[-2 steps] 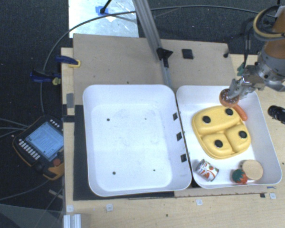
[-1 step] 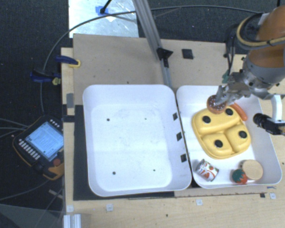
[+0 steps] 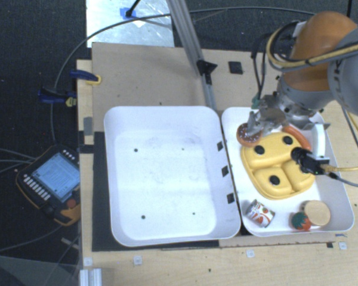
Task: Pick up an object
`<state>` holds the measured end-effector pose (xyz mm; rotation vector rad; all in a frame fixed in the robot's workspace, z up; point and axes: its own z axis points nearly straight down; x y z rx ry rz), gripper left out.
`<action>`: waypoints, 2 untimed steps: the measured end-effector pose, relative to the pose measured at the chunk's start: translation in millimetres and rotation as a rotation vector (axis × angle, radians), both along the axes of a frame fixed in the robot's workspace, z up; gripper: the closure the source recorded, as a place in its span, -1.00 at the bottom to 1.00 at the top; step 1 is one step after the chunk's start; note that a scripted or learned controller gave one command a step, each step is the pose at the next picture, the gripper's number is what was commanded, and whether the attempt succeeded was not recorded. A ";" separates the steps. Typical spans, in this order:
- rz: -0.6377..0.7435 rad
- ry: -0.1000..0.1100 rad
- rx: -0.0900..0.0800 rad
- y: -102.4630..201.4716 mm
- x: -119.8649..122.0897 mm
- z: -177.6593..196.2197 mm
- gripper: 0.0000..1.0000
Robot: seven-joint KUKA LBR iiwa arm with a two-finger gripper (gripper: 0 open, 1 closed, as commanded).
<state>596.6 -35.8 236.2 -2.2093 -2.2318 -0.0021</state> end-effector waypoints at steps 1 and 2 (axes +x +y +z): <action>-0.001 0.001 0.000 43.5 -11.2 -8.5 1.00; 0.000 0.001 0.000 97.7 -25.7 -19.3 1.00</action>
